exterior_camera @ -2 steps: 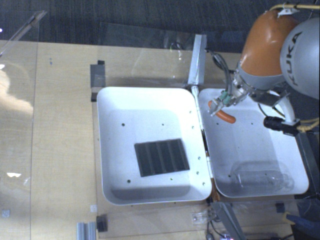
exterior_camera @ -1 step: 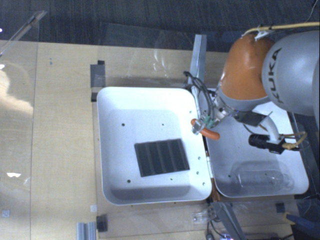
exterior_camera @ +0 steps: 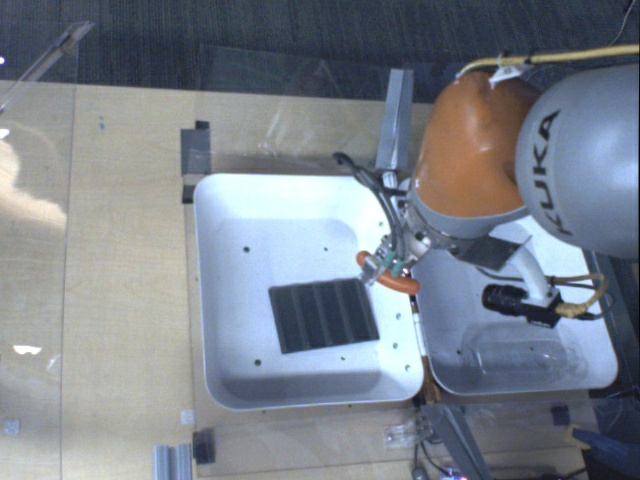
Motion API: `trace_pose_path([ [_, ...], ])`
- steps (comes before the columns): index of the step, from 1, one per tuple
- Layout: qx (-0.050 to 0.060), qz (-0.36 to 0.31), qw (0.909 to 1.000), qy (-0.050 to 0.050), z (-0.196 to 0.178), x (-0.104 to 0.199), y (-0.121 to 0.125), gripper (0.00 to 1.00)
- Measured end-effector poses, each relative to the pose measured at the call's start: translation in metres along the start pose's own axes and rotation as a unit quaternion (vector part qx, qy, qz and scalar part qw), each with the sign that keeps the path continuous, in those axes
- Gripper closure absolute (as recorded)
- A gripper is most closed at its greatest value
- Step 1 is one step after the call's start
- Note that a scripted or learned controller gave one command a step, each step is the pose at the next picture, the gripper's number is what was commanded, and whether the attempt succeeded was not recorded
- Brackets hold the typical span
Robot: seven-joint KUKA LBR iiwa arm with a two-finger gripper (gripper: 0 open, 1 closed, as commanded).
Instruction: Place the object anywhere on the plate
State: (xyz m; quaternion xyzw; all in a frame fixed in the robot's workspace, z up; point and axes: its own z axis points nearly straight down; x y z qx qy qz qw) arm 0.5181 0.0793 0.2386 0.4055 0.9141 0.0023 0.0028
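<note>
Nearest to us, the pale wooden desk (exterior_camera: 110, 268) carries two white bins side by side. In the near part of the right bin (exterior_camera: 450, 318) we see a clear, rounded plastic thing (exterior_camera: 520, 356) lying on its side close to the front wall.

In the left bin (exterior_camera: 230, 268) a dark ribbed plate (exterior_camera: 323, 315) lies flat, a little askew, in the nearer half towards the right wall. Nothing rests on it.

Just past the plate's far right corner is the tool (exterior_camera: 385, 265), low over the left bin beside the wall it shares with the right bin. A small orange object (exterior_camera: 400, 282) sits right at the tool's tip, curved and partly hidden by it. It lies off the plate, just beside that corner and near the bin's right rim. We cannot tell whether the tool is spread or pressed together, nor whether it pinches the orange object or only touches it.

Behind the tool the arm (exterior_camera: 570, 168) rises large from the right, its orange band (exterior_camera: 470, 148) covering the far part of the right bin. Farther off a grey post (exterior_camera: 397, 118) stands at the gap between the bins, and beyond the desk lies dark floor (exterior_camera: 250, 8).
</note>
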Motion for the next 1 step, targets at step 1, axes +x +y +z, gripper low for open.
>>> trace_pose_path([
  [1, 0.0, 0.0, 1.0, 0.0, 0.0002, -0.0003, -0.0002, 0.0],
])
